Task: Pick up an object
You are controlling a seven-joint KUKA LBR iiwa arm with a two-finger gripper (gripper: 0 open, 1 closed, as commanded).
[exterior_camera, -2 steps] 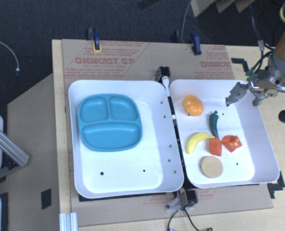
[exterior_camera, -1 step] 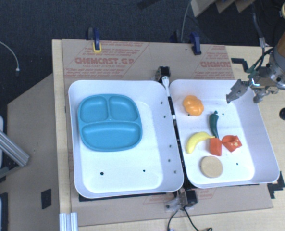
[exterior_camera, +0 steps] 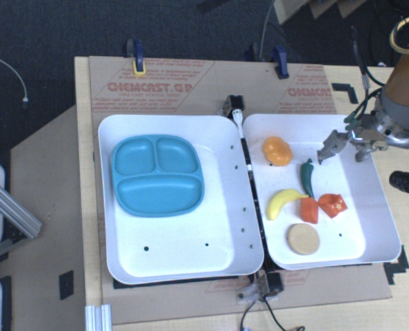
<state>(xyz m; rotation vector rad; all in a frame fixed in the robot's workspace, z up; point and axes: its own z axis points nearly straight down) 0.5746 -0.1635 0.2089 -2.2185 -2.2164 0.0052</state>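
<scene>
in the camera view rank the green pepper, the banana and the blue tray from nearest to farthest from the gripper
1. Green pepper, in the right bin just below-left of the gripper.
2. Banana, lower in the right bin.
3. Blue tray, in the left bin.

A blue divided plate (exterior_camera: 158, 176) lies in the left white bin (exterior_camera: 221, 247), on a brown board (exterior_camera: 190, 78).

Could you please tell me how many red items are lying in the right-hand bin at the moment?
2. A red piece lies right of centre in the right bin; another red piece touches its left side, beside the banana. None looks hidden.
</scene>
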